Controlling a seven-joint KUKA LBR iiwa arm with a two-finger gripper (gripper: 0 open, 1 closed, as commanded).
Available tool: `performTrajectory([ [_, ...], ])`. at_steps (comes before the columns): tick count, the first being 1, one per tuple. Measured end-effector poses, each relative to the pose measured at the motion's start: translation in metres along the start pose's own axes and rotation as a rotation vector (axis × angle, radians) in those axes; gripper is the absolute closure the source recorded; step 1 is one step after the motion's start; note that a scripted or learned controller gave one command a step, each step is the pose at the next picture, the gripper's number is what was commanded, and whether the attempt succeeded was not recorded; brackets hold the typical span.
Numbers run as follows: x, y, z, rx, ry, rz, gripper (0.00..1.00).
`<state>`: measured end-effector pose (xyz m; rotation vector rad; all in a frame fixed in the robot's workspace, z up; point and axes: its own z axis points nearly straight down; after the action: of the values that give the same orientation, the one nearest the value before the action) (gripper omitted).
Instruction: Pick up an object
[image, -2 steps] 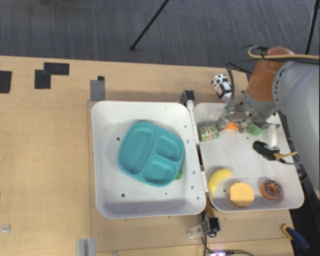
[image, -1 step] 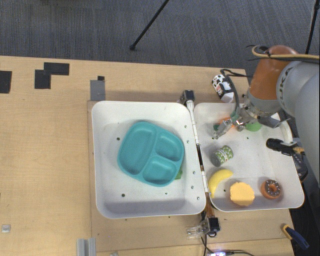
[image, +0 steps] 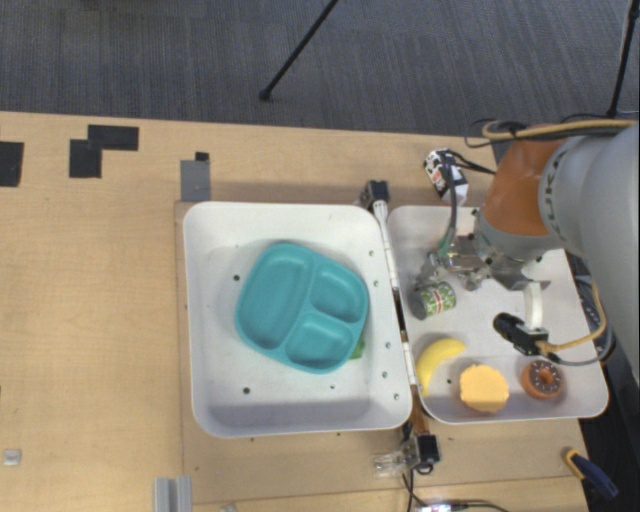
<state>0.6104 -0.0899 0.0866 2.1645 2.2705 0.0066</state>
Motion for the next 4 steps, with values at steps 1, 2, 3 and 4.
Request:
performTrajectory([
  [1,0.004,-0.032,-0.001,-0.003,-0.001,0.041,0.0],
  [2,0.006,-0.093,-0.002,-0.006,-0.002,0.035,0.0],
  [3,0.006,-0.091,-0.013,-0.011,-0.002,0.034,1.0],
  [4,0.006,-0.091,-0.013,-0.011,-0.002,0.034,0.0],
])
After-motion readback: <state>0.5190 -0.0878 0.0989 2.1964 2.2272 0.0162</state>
